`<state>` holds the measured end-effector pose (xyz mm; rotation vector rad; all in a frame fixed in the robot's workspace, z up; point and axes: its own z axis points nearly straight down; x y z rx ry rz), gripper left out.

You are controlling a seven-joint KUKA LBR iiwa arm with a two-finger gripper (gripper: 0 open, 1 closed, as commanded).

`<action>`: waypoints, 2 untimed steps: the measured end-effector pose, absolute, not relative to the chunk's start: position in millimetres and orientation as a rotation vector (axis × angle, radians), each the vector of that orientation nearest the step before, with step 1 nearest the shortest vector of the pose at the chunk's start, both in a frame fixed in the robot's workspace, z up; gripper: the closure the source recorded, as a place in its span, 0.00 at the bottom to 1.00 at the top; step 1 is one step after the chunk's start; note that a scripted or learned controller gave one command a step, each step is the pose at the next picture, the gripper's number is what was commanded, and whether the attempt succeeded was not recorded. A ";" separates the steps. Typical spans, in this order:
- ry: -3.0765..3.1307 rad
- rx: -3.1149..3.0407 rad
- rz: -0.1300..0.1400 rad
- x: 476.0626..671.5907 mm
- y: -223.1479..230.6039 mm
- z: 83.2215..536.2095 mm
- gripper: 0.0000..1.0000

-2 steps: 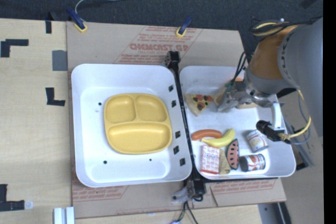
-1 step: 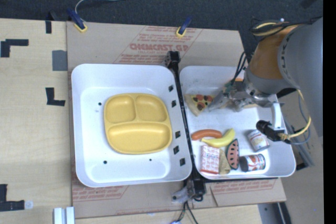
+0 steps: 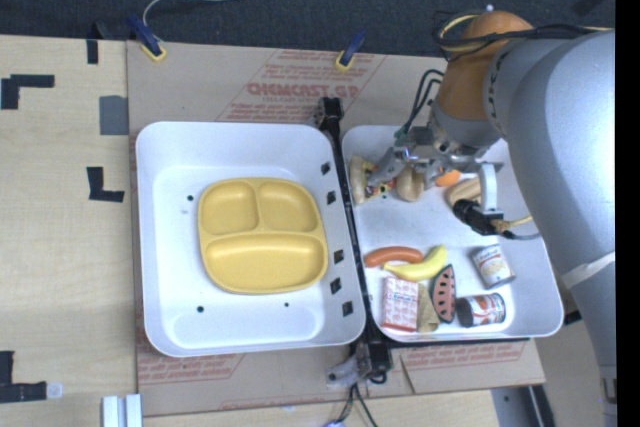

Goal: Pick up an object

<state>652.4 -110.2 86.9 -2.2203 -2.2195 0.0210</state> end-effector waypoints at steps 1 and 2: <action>-2.226 -2.224 0.006 655.5 -107.5 98.9 1.00; -2.226 -2.220 -0.003 644.4 -43.7 232.8 1.00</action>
